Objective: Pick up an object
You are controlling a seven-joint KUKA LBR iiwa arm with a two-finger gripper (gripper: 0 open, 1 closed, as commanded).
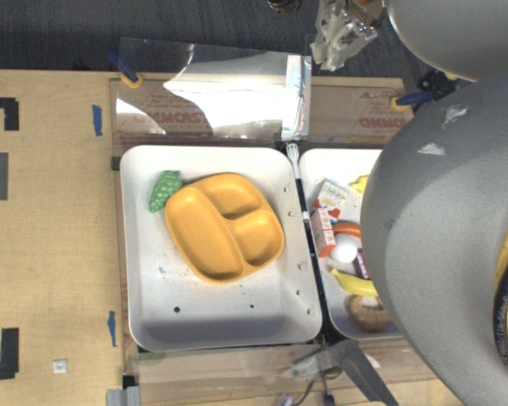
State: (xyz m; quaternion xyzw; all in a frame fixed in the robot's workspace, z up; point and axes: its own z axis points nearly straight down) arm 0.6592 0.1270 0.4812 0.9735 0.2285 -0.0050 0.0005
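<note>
- Nearest, the grey arm (pixel 444 227) covers most of the right bin (pixel 309 227), hiding its hand.
- Food toys (pixel 334 235) crowd that bin's left edge, awaiting picking.
- Left bin (pixel 144 311): yellow plate (pixel 224 225) centred, green grapes (pixel 162 189) at far-left corner.

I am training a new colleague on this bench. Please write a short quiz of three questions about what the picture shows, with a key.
1. True or false: the yellow divided plate lies in the left bin.
2. Which thing touches the plate's upper left edge? A) a green bunch of grapes B) a white egg C) a red carton
3. Fill in: the grey arm covers much of the ____ bin.

Key: 1 true. 2 A. 3 right; the right bin holds a white egg, a banana and small packages beside the arm.
</note>
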